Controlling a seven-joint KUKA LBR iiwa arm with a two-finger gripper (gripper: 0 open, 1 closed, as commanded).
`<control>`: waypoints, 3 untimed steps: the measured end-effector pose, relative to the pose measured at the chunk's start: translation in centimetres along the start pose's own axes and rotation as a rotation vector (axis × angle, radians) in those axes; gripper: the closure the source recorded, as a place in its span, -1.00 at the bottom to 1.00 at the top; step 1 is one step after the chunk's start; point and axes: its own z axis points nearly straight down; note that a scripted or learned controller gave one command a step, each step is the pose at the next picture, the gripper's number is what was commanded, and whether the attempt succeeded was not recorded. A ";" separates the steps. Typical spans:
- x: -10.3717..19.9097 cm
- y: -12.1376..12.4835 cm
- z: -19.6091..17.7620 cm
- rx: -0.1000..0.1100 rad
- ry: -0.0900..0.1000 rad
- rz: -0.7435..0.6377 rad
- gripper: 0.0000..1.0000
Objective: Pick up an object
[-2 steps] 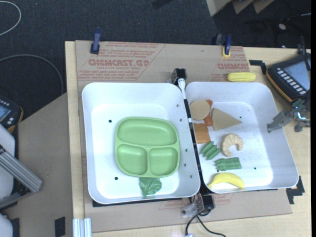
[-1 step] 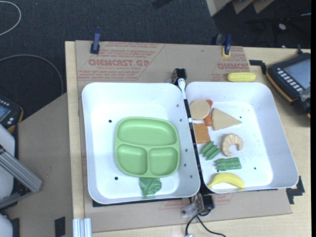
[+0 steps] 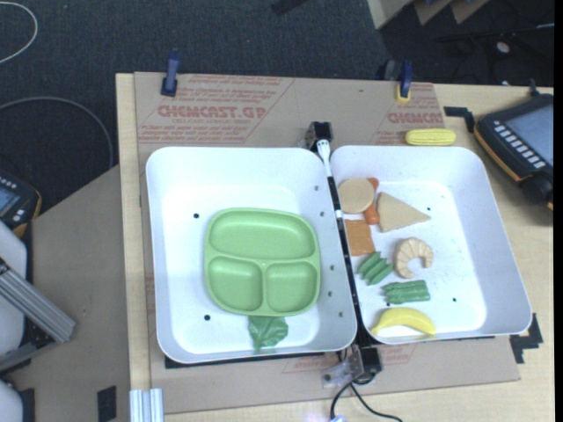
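- The toy food pieces lie in the right bin point(image 3: 498, 251), mostly crowded toward its left wall, next to the divider shared with the left bin point(image 3: 167, 236).
- The banana point(image 3: 404, 323) sits against the near rim. It is yellow and gently curved, with its long axis running left to right.
- Just behind it is a green pickle point(image 3: 405, 292), stubby and ridged, also lying left to right.
- The pea pods point(image 3: 376, 267) are darker green and lie on a slant, from near-right to far-left.
- The croissant point(image 3: 413, 254) is tan and curled, just right of the pods.
- The pale wedge point(image 3: 401, 213) is triangular, with its sharp tip pointing right.
- The round biscuit point(image 3: 356, 194) lies at the far left, and a flat orange slab point(image 3: 359, 236) lies just in front of it. The small reddish bit behind the biscuit is perhaps another piece, but it is too hidden to name.
- The claw's state cannot be told from this view.
- The left bin holds a green divided plate point(image 3: 262, 261), with a green leaf point(image 3: 267, 331) at its near edge.
- Both bins rest on a brown board point(image 3: 220, 108) printed with red lettering. Blue clamps point(image 3: 171, 75) pin it at the far edge, and a yellow corn cob point(image 3: 430, 136) lies on it behind the right bin.
- The bench stands over dark carpet point(image 3: 176, 16), with loose cables to the left and a handheld control unit point(image 3: 528, 139) to the right.
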 end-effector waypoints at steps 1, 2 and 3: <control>3.8 -0.3 11.2 0.019 0.009 -0.001 1.00; 13.4 -0.5 23.7 0.022 0.010 -0.006 1.00; 17.8 -0.3 24.5 0.012 0.008 -0.003 1.00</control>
